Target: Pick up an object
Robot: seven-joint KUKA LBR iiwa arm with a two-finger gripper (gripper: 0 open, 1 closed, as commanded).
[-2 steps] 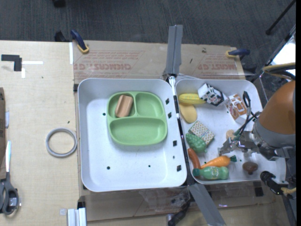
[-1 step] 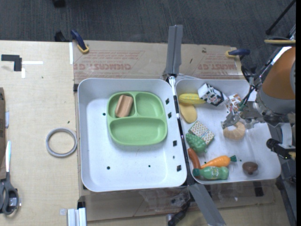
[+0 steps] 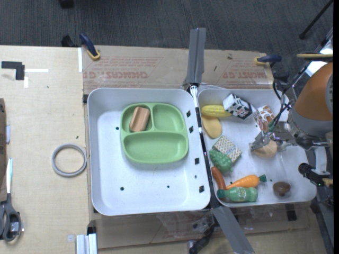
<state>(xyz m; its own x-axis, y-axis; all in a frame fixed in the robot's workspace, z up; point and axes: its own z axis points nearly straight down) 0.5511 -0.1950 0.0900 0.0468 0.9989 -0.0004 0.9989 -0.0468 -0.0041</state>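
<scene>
**A:** Where is the arm?

**B:** It reaches in from the right, orange band above the wrist, and its hand [image 3: 263, 141] is down in the right bin [image 3: 296, 187], near the bin's middle-right. The metal fingers point toward a pale tan lump [image 3: 267, 149] lying on the bin floor — they look to be touching it or just over it.

**A:** Is it gripping that lump?

**B:** I cannot tell. The fingertips blur into the lump, so whether they are spread or closed is not readable, and nothing shows clearly between them.

**A:** What else lies in that bin?

**B:** Along the left wall, from the far end toward the camera: a yellow banana [image 3: 214, 110], a pale yellow piece [image 3: 212, 126] just beside it, a checkered block [image 3: 228, 147] resting against a green leafy thing [image 3: 221, 160], then an orange carrot [image 3: 245, 181] above a green bottle [image 3: 238, 194] at the near edge. A black-and-white toy [image 3: 237, 106] sits near the far wall, a small printed packet [image 3: 263, 117] just beyond the hand, and a brown round thing [image 3: 281, 188] in the near right corner.

**A:** And the left bin?

**B:** The left bin [image 3: 106, 173] carries a green divided plate [image 3: 155, 133] — a tan bread-like roll [image 3: 139, 119] lies in its far-left compartment.

**A:** Anything on the desk itself?

**B:** On the desk [image 3: 37, 131], left of the bins, a grey ring [image 3: 69, 159] and scissors [image 3: 9, 216] at the left edge.
</scene>
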